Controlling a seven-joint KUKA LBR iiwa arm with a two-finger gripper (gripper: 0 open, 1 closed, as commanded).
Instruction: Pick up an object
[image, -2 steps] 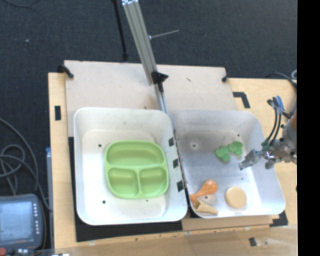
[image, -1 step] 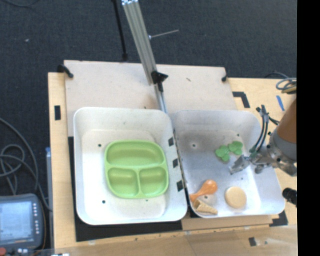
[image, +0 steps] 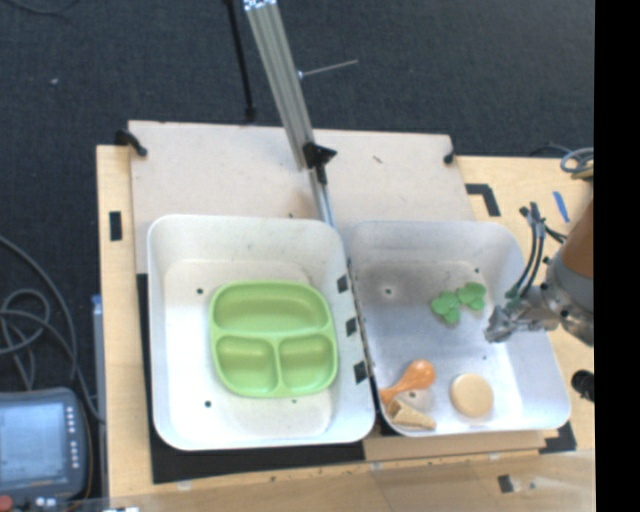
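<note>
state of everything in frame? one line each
green divided tray: flat in the left bin, right way up
green toy: lying in the right bin, loose
orange spoon-like piece: lying near the front wall
tan wedge: lying at the front wall
beige disc: lying flat
claw: low by the right bin's right side

Two bins side by side on the desk (image: 120, 300): left bin (image: 170, 250) holding a divided tray (image: 272, 337) near its middle, right bin (image: 420, 245) holding the rest. In the right bin, leafy toy (image: 458, 302) toward the back right, round piece (image: 472, 395) at front right, spoon-like toy (image: 410, 379) and cone (image: 412, 412) at front left. Tool (image: 500, 328) over the right bin's right side, just right of the leafy toy.
</note>
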